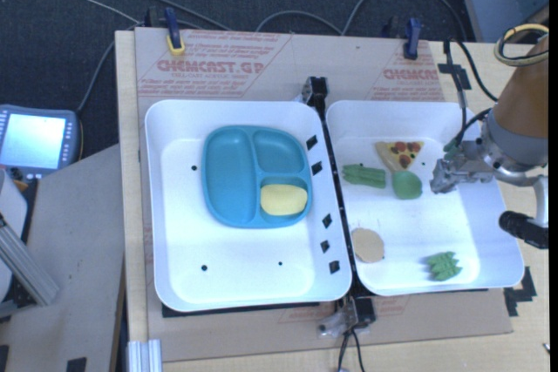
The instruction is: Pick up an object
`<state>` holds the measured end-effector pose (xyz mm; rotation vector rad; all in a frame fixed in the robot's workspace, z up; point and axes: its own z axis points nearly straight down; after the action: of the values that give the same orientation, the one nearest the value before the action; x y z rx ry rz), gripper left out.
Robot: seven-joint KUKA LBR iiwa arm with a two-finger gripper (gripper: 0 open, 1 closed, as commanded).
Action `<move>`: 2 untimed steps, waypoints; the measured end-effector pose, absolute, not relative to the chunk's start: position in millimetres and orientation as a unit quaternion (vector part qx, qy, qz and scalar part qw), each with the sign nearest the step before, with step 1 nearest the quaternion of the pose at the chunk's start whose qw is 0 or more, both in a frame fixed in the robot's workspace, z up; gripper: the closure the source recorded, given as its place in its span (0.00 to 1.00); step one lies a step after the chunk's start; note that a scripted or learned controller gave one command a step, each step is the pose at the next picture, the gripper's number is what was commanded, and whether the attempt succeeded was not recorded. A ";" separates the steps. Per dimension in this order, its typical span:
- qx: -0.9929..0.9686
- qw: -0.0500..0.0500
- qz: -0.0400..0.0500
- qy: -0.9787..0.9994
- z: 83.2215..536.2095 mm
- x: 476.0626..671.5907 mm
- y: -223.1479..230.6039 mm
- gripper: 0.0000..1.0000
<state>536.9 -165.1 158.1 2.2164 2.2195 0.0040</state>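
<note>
my arm is cut off at the right edge. my claw (pixel 445 177) hangs over the right bin (pixel 488 226), too blurry to tell if it is open. just beside it sits a green ball (pixel 406 185), maybe touching. the pizza slice (pixel 400 153) lies near the far wall. the bin's middle has bare white room.

KUKA iiwa arm (pixel 523 113): broad orange band above a pale grey wrist ring | gripper (pixel 446 174): grey metal assembly with dull green-tinted parts near its tip | black cables looping along the arm's upper side | yellow ringed cable coil atop the orange section | black bracket-like part projecting below the wrist
</note>
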 end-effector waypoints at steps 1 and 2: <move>0.706 0.002 0.002 0.708 204.2 542.8 -159.6 1.00; 0.707 0.003 0.001 0.708 250.4 544.1 -159.7 1.00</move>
<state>544.1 -159.7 250.4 2.2159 2.2194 0.0047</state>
